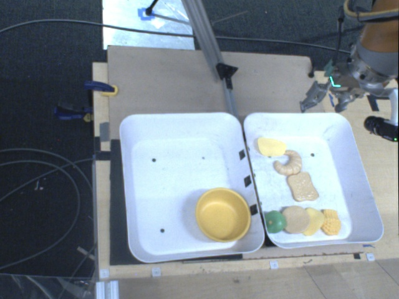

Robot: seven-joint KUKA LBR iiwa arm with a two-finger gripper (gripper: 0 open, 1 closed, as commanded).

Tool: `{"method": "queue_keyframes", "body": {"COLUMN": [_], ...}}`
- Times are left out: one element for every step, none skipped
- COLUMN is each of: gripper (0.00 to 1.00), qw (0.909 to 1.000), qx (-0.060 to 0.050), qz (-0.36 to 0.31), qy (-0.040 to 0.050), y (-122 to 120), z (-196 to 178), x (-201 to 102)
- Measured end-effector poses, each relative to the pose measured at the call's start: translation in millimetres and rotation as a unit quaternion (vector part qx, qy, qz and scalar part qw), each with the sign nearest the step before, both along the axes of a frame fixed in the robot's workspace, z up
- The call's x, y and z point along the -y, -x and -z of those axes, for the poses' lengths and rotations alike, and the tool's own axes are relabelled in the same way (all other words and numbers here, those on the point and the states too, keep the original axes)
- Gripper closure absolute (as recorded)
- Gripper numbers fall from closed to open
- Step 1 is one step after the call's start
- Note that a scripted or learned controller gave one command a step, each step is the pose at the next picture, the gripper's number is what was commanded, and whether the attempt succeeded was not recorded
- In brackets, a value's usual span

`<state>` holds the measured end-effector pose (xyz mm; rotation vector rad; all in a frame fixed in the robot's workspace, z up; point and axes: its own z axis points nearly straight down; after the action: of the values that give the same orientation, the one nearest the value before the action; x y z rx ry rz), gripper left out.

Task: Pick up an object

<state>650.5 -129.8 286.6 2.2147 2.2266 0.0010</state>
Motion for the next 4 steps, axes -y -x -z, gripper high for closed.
{"method": "queue_keyframes", "body": {"gripper": [0.0,0.0,0.0,0.0], "qw": [1.0,1.0,1.0,1.0], "qx": [0.0,-0.002,-0.001,-0.001], "qz": [0.0,0.002,0.002,0.002], "qy": [0.0001,0.0001,0.0002,-0.0002], "y": [-0.2,7.0,7.5,11.9], "z": [-0.5,58.1,99.5,158.7], "x": [0.0,2.0,2.9,-3.5]}}
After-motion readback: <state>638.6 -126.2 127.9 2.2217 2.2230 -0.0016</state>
